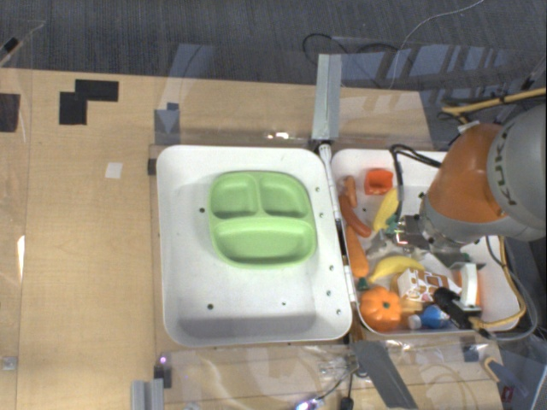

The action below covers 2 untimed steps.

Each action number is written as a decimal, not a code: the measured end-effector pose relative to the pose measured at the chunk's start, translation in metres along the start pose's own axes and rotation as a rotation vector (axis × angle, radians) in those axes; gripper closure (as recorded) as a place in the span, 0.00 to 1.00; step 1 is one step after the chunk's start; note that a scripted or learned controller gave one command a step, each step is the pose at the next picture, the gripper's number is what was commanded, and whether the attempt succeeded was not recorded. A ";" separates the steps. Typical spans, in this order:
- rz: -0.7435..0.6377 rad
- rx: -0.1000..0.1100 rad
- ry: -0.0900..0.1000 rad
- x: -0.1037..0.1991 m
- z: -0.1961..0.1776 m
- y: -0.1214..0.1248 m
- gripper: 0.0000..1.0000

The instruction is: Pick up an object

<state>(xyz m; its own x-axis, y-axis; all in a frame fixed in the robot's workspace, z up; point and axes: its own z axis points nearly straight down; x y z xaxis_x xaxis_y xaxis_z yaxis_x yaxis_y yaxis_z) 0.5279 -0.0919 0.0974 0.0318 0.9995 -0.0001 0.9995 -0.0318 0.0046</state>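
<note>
- A pale wooden bench [77, 254] carried two shallow white plastic bins, with dark grey ribbed carpet [214, 15] beyond its far edge.
- The left bin [184, 314] held a light green, three-compartment plastic tray [261, 218].
- The grey arm with its orange band [466, 182] reached into the right bin [511, 301].
- The gripper [402, 233] sat low among the clutter, perhaps touching it; whether it was clenched or released could not be told.
- A yellow plastic banana [395, 267] lay just beneath the gripper, an orange toy pumpkin [381, 308] nearer the camera, and a long red-orange piece [352, 212] to the left.

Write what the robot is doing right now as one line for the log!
arm: over right bin | end effector: low among toy food, near banana | pumpkin: in bin | green tray: left bin | nothing seen lifted
</note>
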 end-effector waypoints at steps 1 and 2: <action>-0.138 -0.008 0.001 -0.010 0.007 0.048 0.00; -0.195 -0.001 0.001 0.031 -0.088 0.030 0.00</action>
<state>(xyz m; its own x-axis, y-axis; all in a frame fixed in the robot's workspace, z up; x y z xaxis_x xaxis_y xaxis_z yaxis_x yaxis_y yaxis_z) 0.5581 -0.0622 0.1853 -0.1623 0.9867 -0.0006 0.9867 0.1623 0.0052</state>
